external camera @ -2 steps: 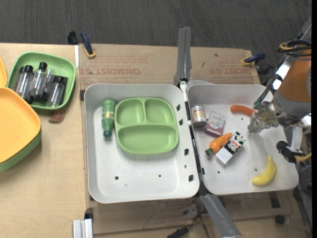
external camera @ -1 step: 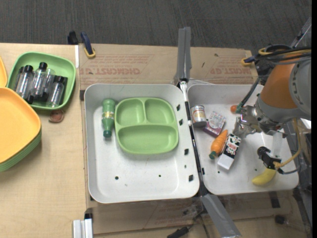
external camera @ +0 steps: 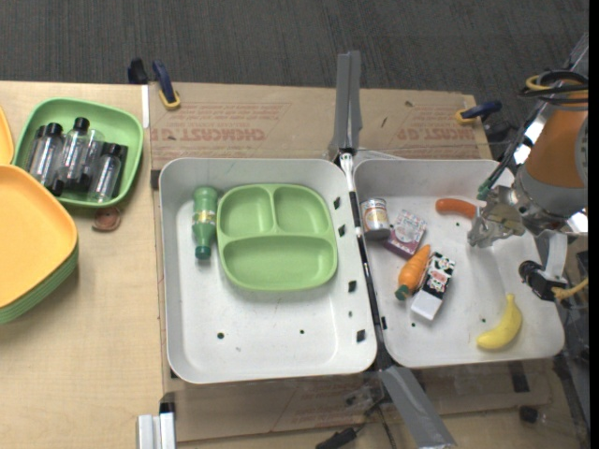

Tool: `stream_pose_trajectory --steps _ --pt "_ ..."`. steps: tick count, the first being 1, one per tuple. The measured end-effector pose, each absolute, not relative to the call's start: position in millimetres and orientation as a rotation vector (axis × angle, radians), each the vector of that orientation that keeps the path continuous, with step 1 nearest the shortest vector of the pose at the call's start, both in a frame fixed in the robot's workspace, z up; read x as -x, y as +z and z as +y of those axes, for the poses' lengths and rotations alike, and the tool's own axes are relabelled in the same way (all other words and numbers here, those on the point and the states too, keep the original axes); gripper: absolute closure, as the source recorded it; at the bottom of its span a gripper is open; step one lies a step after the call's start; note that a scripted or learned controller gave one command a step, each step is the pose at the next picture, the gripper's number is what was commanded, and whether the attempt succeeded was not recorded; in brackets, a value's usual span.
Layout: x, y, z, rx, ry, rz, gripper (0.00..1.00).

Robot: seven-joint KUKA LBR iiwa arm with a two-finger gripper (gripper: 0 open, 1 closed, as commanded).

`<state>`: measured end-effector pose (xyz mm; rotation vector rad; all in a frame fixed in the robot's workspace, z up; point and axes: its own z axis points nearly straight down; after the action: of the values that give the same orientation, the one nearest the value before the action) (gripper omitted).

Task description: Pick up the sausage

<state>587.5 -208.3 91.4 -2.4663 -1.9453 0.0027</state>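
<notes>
The sausage [external camera: 456,207] is a short orange-red piece lying flat near the far wall of the right bin [external camera: 468,349]. My gripper [external camera: 487,230] hangs at the right side of that bin, just right of and slightly nearer than the sausage, close to its right end. The grey arm with its orange band [external camera: 560,148] rises behind it on the right. Nothing shows held by the gripper.
In the right bin lie a small can [external camera: 374,215], a pink packet [external camera: 408,230], a carrot [external camera: 413,267], a small carton [external camera: 433,286] and a banana [external camera: 501,325]. The left bin [external camera: 271,344] holds a green divided plate [external camera: 276,235] and a green bottle [external camera: 204,221].
</notes>
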Motion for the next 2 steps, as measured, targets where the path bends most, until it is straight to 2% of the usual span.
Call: stream_pose_trajectory --steps 1,2 --pt "-543.8 115.2 -169.9 2.288 0.002 -2.150 1.00" --pt "-514.4 90.9 -220.3 2.150 0.001 -2.288 1.00"
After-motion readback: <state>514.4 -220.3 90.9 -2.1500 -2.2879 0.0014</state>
